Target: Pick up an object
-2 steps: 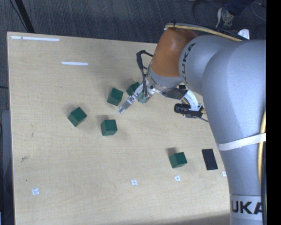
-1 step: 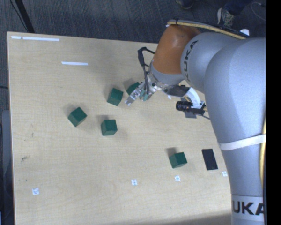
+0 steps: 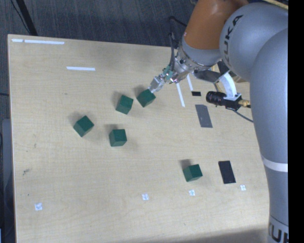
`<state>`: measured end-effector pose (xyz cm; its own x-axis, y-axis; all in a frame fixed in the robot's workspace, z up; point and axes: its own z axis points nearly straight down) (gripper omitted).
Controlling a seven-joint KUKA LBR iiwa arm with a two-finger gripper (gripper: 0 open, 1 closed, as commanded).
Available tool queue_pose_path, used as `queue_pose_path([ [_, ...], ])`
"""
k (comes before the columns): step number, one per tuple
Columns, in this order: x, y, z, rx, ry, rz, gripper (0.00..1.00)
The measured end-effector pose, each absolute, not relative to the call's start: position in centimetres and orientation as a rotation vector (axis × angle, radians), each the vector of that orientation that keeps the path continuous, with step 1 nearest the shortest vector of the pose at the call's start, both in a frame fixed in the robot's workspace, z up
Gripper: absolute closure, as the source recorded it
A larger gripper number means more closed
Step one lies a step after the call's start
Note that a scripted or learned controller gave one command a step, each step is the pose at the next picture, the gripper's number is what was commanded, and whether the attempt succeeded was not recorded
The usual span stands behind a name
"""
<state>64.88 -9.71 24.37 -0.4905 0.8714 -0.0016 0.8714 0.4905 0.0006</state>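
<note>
Several green cubes lie on the pale wooden bench top (image 3: 66,186). One green cube (image 3: 146,97) sits just below and left of my gripper (image 3: 156,85), whose tip comes down at a slant right beside the cube's upper right corner. I cannot tell whether the tip touches the cube. A second cube (image 3: 124,104) rests close to its left. Further cubes lie at the left (image 3: 83,125), left of centre (image 3: 117,136) and near the front right (image 3: 192,172).
A grey flat strip (image 3: 204,116), a black flat strip (image 3: 226,171) and a small black piece (image 3: 195,93) lie at the right. A thin white stick (image 3: 181,95) lies under the wrist. White tape (image 3: 81,68) marks the far left.
</note>
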Motion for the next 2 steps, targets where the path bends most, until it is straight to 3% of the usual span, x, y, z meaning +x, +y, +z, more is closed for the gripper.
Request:
queue_pose_path([
  [1, 65.6, -0.1, 19.2, 1.184, 2.913, -0.003, 1.00],
  [2, 64.4, -5.7, 30.5, 1.552, 2.728, 0.000, 1.00],
])
